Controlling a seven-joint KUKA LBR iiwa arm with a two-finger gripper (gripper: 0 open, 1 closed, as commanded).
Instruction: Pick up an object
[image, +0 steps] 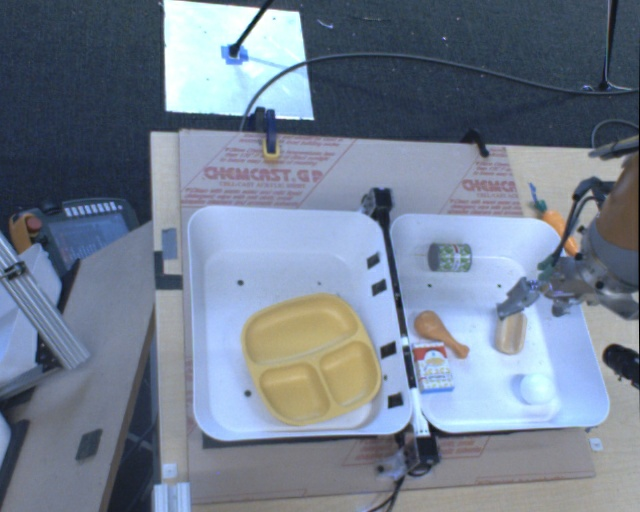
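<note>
The tool (520, 297) hovers in the right bin (480, 418), just above the tan bread roll (511, 333); I cannot tell its opening. This looks like the approach step. Next comes a straight descent onto the roll.

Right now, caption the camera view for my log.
Gripper poised above bread roll in right bin; yellow tray in left bin.

You look down at a slant from one fixed camera above the counter (330, 165), both shallow white plastic bins (225, 245) in frame.
</note>
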